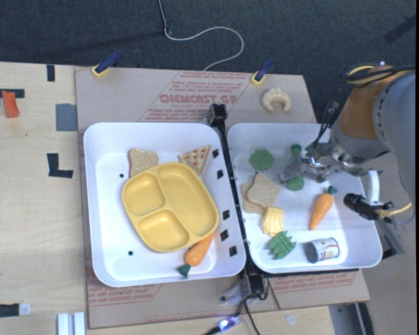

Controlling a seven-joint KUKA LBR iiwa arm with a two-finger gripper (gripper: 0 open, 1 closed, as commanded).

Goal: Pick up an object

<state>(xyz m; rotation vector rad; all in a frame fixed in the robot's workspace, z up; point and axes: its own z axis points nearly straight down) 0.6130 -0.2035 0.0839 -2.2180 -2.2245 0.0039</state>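
Observation:
My gripper hangs low over the upper middle of the right bin, the arm coming in from the right. Right below its tip lies a small dark green piece, touching or nearly touching it. Close by are a round green ridged piece, a tiny green bit, a bread slice, a yellow wedge, a leafy green piece, an orange carrot and a small tin can.
The left bin holds a yellow divided plate, a toast slice, a triangular waffle piece and a second carrot. A croissant lies on the cardboard behind the right bin.

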